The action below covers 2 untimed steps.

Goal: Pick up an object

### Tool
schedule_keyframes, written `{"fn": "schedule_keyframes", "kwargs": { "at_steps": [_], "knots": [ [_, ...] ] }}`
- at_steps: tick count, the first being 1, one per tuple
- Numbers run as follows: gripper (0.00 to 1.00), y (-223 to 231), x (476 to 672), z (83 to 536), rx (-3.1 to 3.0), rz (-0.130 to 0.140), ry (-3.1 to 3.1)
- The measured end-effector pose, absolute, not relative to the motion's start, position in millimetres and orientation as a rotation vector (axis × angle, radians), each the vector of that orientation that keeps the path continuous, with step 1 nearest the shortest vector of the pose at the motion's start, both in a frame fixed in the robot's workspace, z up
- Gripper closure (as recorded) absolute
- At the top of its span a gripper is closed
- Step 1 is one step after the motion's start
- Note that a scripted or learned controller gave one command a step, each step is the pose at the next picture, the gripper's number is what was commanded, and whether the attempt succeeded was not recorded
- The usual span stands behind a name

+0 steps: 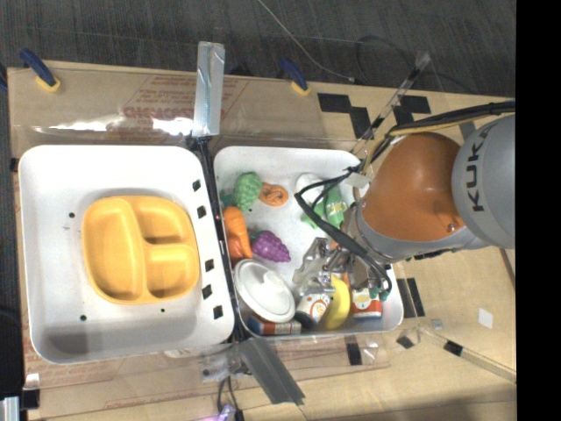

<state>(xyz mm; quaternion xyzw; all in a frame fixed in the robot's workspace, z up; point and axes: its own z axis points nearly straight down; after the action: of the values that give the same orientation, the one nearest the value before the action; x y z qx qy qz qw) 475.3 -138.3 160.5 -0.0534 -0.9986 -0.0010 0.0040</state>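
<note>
Banana [338,303], yellow, lies in the right bin [289,158] just below the gripper [321,266], long axis running up-down, touching a small can [314,309]. Can't tell the fingers' state from here; nothing visibly held.

We're looking down into a robotics lab here: a grey and orange KUKA arm [438,191] is reaching over a cardboard-covered table [263,95], blue clamps [39,70] are pinning the sheet down, loose cables [272,16] are trailing across dark carpet, and two white bins [53,174] are sitting taped in place
</note>
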Motion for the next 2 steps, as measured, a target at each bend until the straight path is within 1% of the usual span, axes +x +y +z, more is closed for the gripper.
{"fn": "schedule_keyframes", "kwargs": {
  "at_steps": [1, 2],
  "knots": [
    [1.0, -62.6, 478.4, 192.7, 0.023, -0.001, -3.146],
    [1.0, -36.6, 557.0, 208.0, -0.18, -0.001, -3.14]
  ]
}}
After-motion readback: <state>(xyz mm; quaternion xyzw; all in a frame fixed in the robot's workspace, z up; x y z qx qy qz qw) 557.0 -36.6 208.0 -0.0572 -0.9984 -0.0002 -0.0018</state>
